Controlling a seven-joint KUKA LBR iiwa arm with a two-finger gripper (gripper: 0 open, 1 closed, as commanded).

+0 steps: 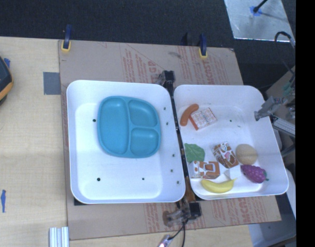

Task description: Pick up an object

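A: Since nothing is lifted yet, start big. What does the tabletop [29, 153] carry?

B: A cardboard sheet [147, 60] clipped at its far edge, and on it two white bins side by side. The left bin [121, 189] holds a blue divided plate [129, 126], and nothing else that I can make out. The right bin [240, 99] holds all the small toy food.

A: And the arm?

B: The pincer [261, 113] sits at the right bin's right rim, well apart from every piece. Whether it is apart or together, I cannot tell; it is too small and half cut off.

A: The candidates, then, by size?

B: A yellow banana [217, 186] along the near wall, a tan roundish piece [246, 153], purple grapes [254, 173], a green leaf [194, 152], two brown-and-white printed pieces [214, 163], a small printed packet [204, 118] and an orange sausage [189, 114] touching it.

A: What could go wrong?

B: I judge the near cluster the risk: the grapes, the tan piece and the printed pieces lie touching or just beside each other, so a descent there may shove neighbours or close on two. The banana hugs the wall, leaving little room on that side. The flat leaf and packet may simply slip.
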